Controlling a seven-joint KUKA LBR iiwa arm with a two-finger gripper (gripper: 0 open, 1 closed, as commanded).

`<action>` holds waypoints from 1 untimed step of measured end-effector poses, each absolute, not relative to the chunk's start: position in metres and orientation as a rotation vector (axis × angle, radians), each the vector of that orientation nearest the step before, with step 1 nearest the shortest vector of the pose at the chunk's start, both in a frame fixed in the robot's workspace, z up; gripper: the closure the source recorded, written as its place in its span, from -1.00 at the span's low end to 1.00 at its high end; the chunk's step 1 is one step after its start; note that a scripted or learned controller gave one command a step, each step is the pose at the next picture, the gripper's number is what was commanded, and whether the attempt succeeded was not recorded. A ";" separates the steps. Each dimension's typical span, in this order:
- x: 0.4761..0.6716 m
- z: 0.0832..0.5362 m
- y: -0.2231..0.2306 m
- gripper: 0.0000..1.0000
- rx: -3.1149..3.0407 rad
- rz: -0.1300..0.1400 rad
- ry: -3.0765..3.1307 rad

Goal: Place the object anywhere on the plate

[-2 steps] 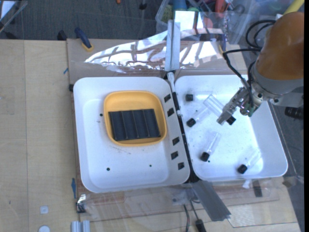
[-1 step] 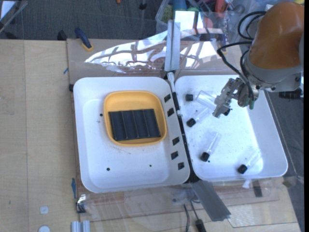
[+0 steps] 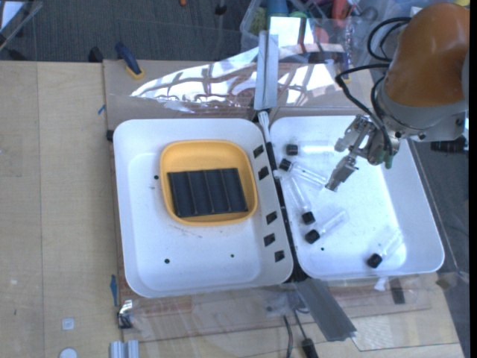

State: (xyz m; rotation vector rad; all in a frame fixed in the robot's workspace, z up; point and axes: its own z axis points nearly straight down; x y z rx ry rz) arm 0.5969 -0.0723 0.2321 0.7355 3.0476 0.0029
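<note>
Nearest the camera, along the front edge of the wooden table (image 3: 52, 200), the two shallow white plastic bins sit side by side, the left bin (image 3: 141, 267) and the right bin (image 3: 417, 252) touching along a middle seam marked by a row of small black tabs. Low in the right bin lies a clear plastic vial with a black cap (image 3: 381, 252), the closest of the loose objects; a little farther back two more capped vials (image 3: 322, 227) lie near the seam, and farther still a few others (image 3: 298, 171) are scattered near the bin's back left. I count roughly six vials, though their clear bodies fade into the white floor, so the number is uncertain. In the left bin rests one yellow rounded-square plate (image 3: 170, 162) carrying one ribbed black rectangular insert (image 3: 207, 192); no vial is on it. Above the right bin's far half hangs the gripper (image 3: 341, 176), tilted down to the left, its tip just beside the far vials; nothing is visibly between its fingers, and I cannot tell whether they are parted or closed. The picking step therefore looks to be in hand, with placing not begun. The next move likely calls for settling over a single vial, closing across its narrow body, then carrying it left across the seam to the plate
</note>
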 end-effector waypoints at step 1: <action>0.596 0.264 -0.135 -1.00 0.469 0.001 3.098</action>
